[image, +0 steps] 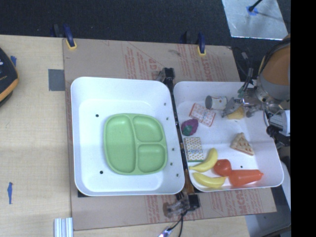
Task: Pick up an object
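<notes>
The gripper (236, 107) is hanging low over the far right part of the right bin (269, 179), reaching in from the right edge, with the grey arm and its orange band (277, 65) sitting just behind and above it. Its dark fingers are pointing leftward and are spread a little, and a small pale yellow object (237, 114) is lying right at their tips; whether that piece is actually pinched between them is too blurred to tell.

Just left of the jaws, a small grey cylinder (215, 102) is lying on its side. Further left and slightly nearer the camera, a red-and-white patterned packet (202, 114) is resting flat, and beyond it a purple fruit-like toy (189, 127) is sitting close to the bin's left wall. Below the jaws, toward the camera, a triangular cracker-coloured wedge (242, 144) is lying by itself. Down and to the left of the jaws, a checked packet (193, 148) is lying beside two yellow bananas (208, 170), and a red tomato (222, 167) is touching an orange-red carrot-shaped toy (245, 177) near the front wall.

Well away to the left of the jaws, the left bin (84, 132) is holding a green divided plate (134, 143) with three compartments.
</notes>
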Available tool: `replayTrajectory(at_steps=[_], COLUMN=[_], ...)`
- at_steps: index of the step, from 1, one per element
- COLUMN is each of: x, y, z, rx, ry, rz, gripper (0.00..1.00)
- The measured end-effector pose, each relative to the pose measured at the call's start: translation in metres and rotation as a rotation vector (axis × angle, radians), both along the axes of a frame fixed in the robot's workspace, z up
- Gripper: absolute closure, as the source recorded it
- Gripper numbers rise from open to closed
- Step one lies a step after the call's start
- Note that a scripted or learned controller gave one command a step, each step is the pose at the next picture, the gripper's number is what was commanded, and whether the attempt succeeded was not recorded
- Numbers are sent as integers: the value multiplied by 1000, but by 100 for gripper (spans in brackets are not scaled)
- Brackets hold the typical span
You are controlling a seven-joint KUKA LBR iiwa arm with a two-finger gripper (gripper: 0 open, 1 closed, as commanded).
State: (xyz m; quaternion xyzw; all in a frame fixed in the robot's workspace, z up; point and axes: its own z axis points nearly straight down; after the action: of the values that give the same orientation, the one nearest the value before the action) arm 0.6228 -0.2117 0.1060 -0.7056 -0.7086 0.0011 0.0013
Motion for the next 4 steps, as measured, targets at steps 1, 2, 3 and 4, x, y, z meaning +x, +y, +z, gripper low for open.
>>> replayTrajectory(at_steps=[1, 2, 3, 4], x=[28, 27, 27, 28], y=[12, 100, 102, 88], z=[19, -15, -15, -15], rx=[0, 1, -1, 8], ry=[-3, 33, 33, 32], rz=[0, 3, 1, 4], gripper=[0, 0, 0, 0])
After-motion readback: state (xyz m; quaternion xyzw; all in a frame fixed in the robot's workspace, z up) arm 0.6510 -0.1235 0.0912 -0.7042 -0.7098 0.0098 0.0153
